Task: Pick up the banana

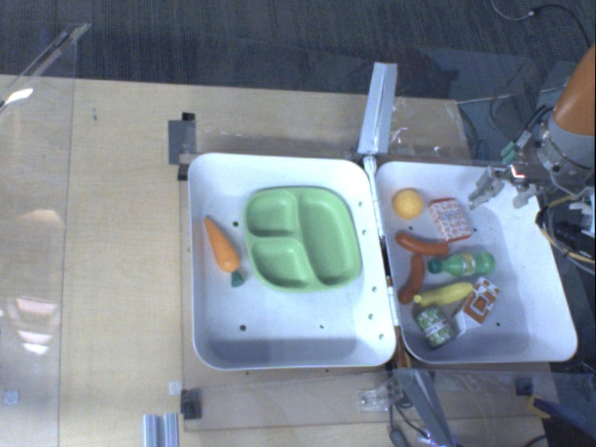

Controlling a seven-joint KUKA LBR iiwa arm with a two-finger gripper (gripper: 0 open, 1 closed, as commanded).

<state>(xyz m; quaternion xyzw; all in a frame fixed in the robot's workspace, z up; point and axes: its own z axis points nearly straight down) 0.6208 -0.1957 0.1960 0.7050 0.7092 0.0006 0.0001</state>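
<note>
Overhead, gripper (pixel 500 182) hovers above right bin (pixel 549 333), well apart from banana (pixel 445 294).

A pale wooden bench (pixel 102 250) fills most of the scene, with dark grey carpeted floor (pixel 233 17) running along its far edge. A clear plastic sheet (pixel 37 231) covers the bench's left end and catches soft reflections of light. Loose cables (pixel 531 7) lie on the floor near the far right corner.

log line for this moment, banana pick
task: pick banana | banana: right bin, untouched | tool: above bin's far right corner
</note>
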